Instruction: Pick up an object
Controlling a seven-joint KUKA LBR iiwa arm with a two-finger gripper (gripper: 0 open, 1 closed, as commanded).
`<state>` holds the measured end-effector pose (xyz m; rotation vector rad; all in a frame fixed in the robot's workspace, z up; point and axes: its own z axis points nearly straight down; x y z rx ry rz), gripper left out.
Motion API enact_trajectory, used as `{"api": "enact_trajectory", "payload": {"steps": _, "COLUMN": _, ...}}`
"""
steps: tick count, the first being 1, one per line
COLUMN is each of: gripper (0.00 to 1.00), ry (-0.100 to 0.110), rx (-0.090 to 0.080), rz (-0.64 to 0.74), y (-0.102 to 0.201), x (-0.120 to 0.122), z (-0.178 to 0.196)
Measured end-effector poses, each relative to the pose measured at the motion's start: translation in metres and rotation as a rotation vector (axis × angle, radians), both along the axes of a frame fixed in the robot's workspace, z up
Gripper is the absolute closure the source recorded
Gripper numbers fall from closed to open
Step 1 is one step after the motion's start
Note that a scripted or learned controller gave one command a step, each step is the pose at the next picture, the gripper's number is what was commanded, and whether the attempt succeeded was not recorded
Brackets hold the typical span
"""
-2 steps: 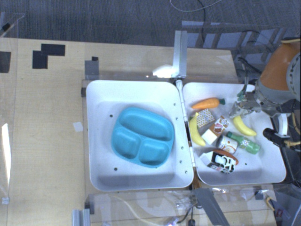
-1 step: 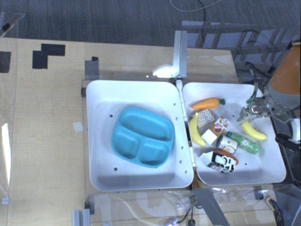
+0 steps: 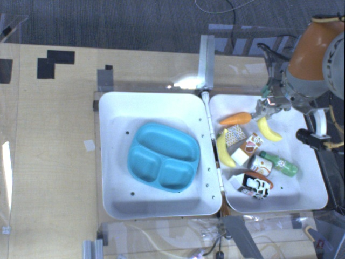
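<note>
- My gripper (image 3: 268,104) hangs over the far part of the right bin (image 3: 307,196); I cannot tell its state from here, and I see nothing held.
- The small banana (image 3: 269,130) lies just below it, long axis slanting down-right.
- The carrot (image 3: 235,118) lies just to its left, near level.

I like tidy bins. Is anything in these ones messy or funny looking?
Nothing is broken or spilled. The right bin is just a jumble: carrot, two bananas, a green bottle on its side and small packets lie heaped at odd angles. The blue tray sits askew in the left bin.
</note>
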<state>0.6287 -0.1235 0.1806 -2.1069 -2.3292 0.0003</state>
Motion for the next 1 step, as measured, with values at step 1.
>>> {"api": "enact_trajectory", "payload": {"steps": 1, "gripper": 1.0, "ry": 0.001, "rx": -0.001, "rz": 0.011, "y": -0.0403, "x": -0.013, "z": 0.0205}}
